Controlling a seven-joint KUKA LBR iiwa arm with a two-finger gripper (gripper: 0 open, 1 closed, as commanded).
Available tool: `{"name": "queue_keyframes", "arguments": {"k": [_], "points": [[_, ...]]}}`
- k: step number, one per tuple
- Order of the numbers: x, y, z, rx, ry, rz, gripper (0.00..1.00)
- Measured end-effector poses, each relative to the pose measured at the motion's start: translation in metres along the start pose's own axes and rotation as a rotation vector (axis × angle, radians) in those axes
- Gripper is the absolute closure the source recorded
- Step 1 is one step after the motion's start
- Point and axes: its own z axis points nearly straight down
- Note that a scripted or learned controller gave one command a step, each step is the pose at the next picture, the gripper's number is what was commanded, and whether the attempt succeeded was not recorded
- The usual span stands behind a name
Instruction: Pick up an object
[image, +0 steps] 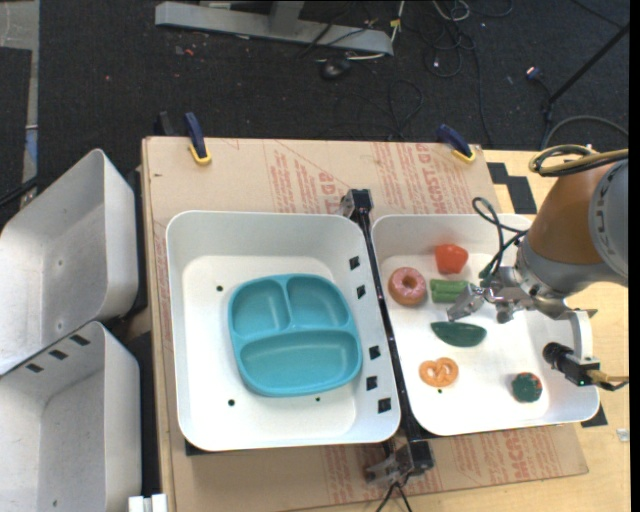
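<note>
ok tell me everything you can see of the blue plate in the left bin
The plate is a light blue, plastic-looking tray with rounded corners and three compartments: two small ones along the far side and one wide one nearer the camera, split by raised ridges. It lies flat, right way up, slightly turned, roughly in the middle of the left bin, resting on its floor. Nothing lies in it or touches it besides the bin.
</note>
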Motion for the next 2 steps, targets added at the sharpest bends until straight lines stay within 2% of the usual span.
{"name": "queue_keyframes", "arguments": {"k": [1, 2], "points": [[0.000, 0.001, -0.013, -0.004, -0.001, 0.000, 1.00], [0.006, -0.003, -0.058, -0.007, -0.002, -0.004, 1.00]]}}
